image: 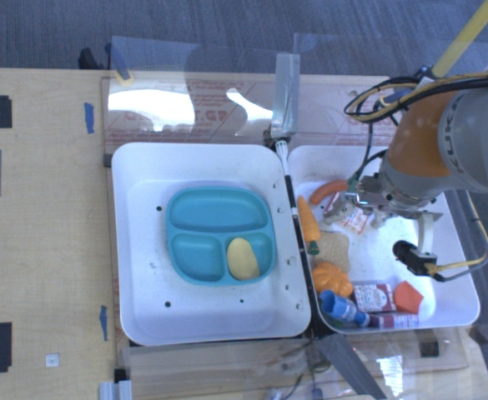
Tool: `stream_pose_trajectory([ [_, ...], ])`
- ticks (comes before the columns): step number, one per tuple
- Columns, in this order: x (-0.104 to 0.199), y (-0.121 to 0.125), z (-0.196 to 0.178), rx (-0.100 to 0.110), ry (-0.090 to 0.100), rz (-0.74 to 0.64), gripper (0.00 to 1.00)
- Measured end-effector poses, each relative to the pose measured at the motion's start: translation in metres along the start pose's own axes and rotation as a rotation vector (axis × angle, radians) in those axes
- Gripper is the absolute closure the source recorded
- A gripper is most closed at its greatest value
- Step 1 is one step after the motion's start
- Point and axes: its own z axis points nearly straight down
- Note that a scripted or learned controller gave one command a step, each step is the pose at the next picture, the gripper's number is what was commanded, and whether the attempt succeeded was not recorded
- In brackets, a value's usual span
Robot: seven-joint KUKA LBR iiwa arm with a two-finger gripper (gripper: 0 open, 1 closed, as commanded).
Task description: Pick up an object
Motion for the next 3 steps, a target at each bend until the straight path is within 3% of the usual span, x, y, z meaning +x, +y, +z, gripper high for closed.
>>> stream_pose_trajectory([
  [1,-0.002,0.000,-0.007,0.002,-0.002,0.003,1.00],
  [2,0.036,0.011,-0.110,0.002,0.000,0.008,1.00],
  [3,0.035,0.009,-0.106,0.010,-0.001,0.010,0.00],
])
